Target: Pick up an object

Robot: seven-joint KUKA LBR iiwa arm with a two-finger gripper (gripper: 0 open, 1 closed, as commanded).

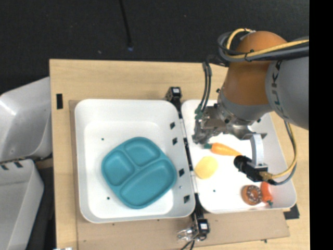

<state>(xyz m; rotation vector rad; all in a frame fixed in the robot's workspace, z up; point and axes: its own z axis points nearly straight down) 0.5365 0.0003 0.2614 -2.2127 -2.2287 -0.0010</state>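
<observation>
Objects lie in the right bin: an orange carrot just below the gripper, a yellow lemon near the divider, and a brown doughnut at the near right corner. A blue divided plate fills the left bin.

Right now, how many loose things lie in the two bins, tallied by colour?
Teal: 1, the divided plate in the left bin.
Yellow: 1, a rounded lemon-like item.
Orange: 2, a carrot-like piece and a small piece.
Brown: 1, a doughnut-like round.
Total: 5, four of them in the right bin.
</observation>
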